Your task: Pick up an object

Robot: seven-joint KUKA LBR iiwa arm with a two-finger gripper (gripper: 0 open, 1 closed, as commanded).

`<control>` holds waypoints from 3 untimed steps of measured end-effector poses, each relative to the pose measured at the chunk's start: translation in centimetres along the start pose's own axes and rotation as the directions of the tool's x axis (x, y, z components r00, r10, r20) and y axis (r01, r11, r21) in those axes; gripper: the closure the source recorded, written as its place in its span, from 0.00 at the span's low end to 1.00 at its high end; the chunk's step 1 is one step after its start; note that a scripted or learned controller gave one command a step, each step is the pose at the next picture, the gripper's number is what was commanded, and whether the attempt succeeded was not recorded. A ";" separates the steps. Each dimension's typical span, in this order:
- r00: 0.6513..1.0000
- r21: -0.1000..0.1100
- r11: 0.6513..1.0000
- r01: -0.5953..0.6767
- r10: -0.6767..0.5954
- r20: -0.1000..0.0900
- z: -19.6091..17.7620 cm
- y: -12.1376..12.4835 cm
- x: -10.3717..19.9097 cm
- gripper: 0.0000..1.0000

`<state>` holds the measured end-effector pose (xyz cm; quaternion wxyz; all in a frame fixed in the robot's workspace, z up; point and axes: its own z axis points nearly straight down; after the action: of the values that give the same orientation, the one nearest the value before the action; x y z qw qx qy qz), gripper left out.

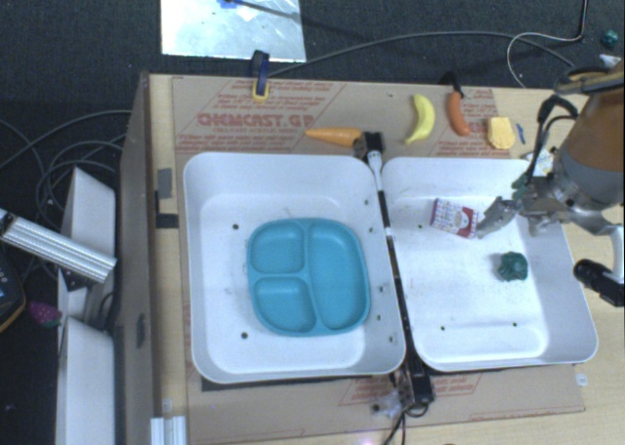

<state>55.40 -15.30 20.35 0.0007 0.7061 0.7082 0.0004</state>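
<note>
grey arm w/ orange band reaching in over right bin (566, 336) from its right edge. gripper (500, 216) low, near far edge, tips just beside small red-white packet (453, 217), print too small to read. can't tell if claw spread or pressed. dark green lump (512, 265) near bin's right edge, apart from packet. left bin (210, 238) w/ blue divided tray (308, 274) mid-floor. along bench far edge: carrot (334, 137), banana (422, 117), orange sausage-like item (457, 113), yellow chunk (501, 132). red lettering on board (234, 121), roughly "chemcast gp".
</note>
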 end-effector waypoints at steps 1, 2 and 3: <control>1.000 0.001 1.000 -0.002 0.002 0.001 3.3 6.0 -5.4 0.00; 1.000 0.003 1.000 -0.002 0.002 -0.001 10.1 2.2 -5.3 0.00; 1.000 0.001 1.000 -0.002 0.002 0.000 12.0 -1.4 -5.3 0.00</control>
<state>54.07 -20.65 8.39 0.0001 0.7067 0.7076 0.0000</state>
